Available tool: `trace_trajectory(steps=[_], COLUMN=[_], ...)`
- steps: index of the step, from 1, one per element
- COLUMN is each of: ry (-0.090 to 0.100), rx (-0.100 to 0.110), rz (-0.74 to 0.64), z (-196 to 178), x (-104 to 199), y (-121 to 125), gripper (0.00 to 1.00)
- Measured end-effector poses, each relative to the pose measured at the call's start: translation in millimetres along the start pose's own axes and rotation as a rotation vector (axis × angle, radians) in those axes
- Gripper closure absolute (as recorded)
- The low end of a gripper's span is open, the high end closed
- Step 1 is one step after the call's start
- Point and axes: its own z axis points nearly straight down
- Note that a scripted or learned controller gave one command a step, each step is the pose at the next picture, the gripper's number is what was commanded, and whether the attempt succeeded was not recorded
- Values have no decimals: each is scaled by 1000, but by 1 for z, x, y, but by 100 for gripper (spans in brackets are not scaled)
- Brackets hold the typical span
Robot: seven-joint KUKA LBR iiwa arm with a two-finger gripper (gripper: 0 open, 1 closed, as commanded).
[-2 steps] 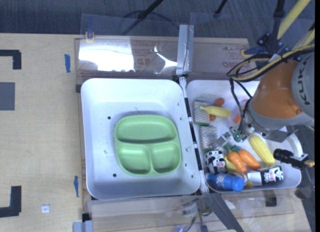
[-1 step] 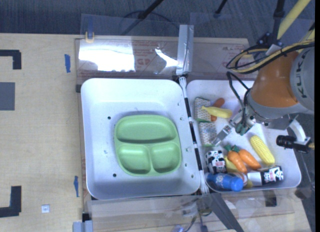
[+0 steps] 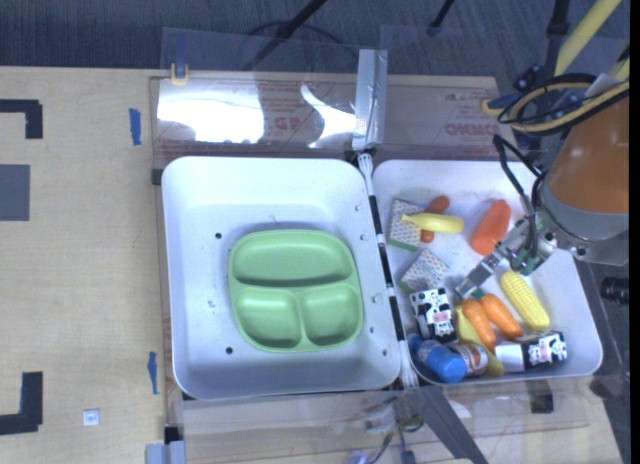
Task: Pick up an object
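Note:
My gripper (image 3: 478, 278) hangs low over the middle of the right bin (image 3: 585, 297), reaching in from the right under the orange band of the arm. Its tip is just above two small carrots (image 3: 490, 317) and beside a corn cob (image 3: 524, 297). A larger orange carrot (image 3: 490, 226) lies just behind it. A yellow banana (image 3: 433, 222) rests on a checkered packet (image 3: 405, 224) at the back left of the bin. Nothing can be seen held.
The right bin also holds a second checkered packet (image 3: 425, 270), a cow-patterned box (image 3: 433, 312), a blue object (image 3: 437, 362) and a cow-patterned bottle (image 3: 532, 352) along the front. The left bin (image 3: 195, 202) holds a green divided plate (image 3: 295, 287).

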Motion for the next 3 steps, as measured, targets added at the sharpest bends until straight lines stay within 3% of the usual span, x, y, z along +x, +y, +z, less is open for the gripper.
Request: trace_trajectory(steps=[1,2,3], ry=[2,-1,0], rx=[1,-2,2], rz=[-39,-37,414], z=[88,79,-17], x=[-20,-20,36], y=[-54,-53,-7], gripper=[0,100,100])
